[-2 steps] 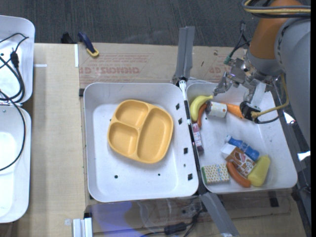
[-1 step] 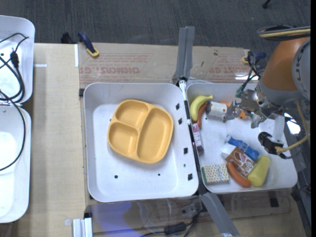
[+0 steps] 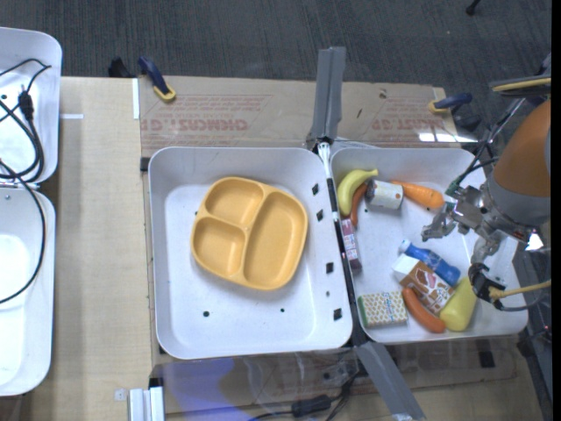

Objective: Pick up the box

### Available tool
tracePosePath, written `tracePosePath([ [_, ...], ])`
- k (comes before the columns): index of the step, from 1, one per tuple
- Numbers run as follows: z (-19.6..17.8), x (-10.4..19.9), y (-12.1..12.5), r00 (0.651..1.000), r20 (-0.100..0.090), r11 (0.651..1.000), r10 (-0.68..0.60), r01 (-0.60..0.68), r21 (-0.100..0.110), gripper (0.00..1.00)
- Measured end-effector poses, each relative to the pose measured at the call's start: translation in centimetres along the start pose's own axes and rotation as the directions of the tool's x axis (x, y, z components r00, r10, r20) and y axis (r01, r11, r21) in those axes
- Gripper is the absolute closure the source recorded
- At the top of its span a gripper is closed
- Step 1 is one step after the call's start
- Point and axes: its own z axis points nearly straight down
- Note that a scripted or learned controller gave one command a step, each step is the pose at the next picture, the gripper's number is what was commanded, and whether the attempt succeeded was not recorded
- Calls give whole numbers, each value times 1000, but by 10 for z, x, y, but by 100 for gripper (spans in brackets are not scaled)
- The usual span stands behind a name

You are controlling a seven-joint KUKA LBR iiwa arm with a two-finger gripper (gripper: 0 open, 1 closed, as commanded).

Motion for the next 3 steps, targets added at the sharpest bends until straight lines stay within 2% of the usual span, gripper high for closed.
tracePosePath([
  [1,38,-30,2,1000,-10,1000,10,-10,6,0],
  [2,36,-44,-16,999,-16,1000,-30,30,0,0],
  [3,36,-45,-16,999,-16,1000,-30,30,0,0],
])
